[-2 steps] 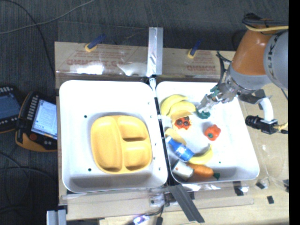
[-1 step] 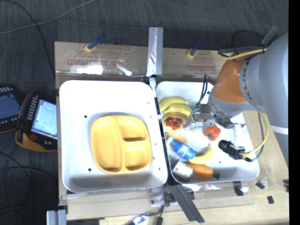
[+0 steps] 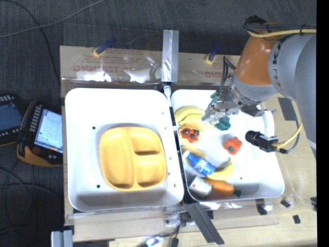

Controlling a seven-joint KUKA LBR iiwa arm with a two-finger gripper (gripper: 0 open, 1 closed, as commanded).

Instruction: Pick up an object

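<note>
A small teal toy (image 3: 223, 122) is lying near the back edge of the right bin (image 3: 272, 181), just under my gripper (image 3: 220, 109). I cannot tell how my gripper is set. Bananas (image 3: 188, 116) are lying beside it; a yellow tray (image 3: 133, 156) is sitting in the left bin (image 3: 82, 112).
</note>
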